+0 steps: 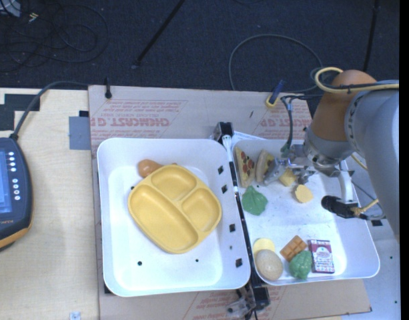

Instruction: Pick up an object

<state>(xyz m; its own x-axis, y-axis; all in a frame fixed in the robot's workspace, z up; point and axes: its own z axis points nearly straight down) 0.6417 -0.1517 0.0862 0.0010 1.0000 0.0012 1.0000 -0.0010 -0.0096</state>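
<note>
The end effector (292, 167) hangs over the right bin's (364, 267) far end, its grip state unclear, just beside small yellow pieces (302, 193) (probably light, stiff toy food); pinch one across its middle.

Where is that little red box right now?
The red box lies in the right bin, near its front right corner, just right of a green toy.

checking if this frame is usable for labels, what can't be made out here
- Hand: camera view; small, dark, under the wrist, among toy food.
- Orange item in the left bin: mostly hidden behind the yellow divided plate.
- Red packet in the right bin: print too small to read.
- Arm: cut off by the right edge.
</note>
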